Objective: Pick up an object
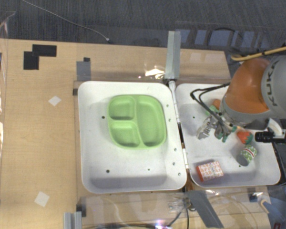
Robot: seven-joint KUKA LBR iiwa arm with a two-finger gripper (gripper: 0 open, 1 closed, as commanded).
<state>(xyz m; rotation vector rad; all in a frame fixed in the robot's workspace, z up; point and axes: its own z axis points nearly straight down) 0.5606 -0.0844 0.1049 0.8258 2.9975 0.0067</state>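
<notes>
The nearest candidate sits low in the right bin — a small boxy block with a red-and-white speckled pattern, lying flat near the front wall and well apart from everything else. It looks stiff and light, with square faces that should give parallel fingers a firm, non-slip seat; a pinch across its shorter sides seems the safest hold. Just to its right, a little patterned can, white with green and red markings, lies tilted on its side. Being round, it could roll or squirt out of a pinch, so I'd judge it the trickier pick. Just above the can, an orange, carrot-like piece peeks out beside the arm.

The gripper hangs over the middle of that bin, above and clear of the block, amid a tangle of metal and teal parts. Whether the fingers are apart or together — I cannot tell, and nothing shows between them.

Over in the left bin, a lime-green divided plate rests at the centre: smooth plastic, three compartments, rounded corners, broad and shallow. Both bins are matte white on a pale wooden bench.
</notes>
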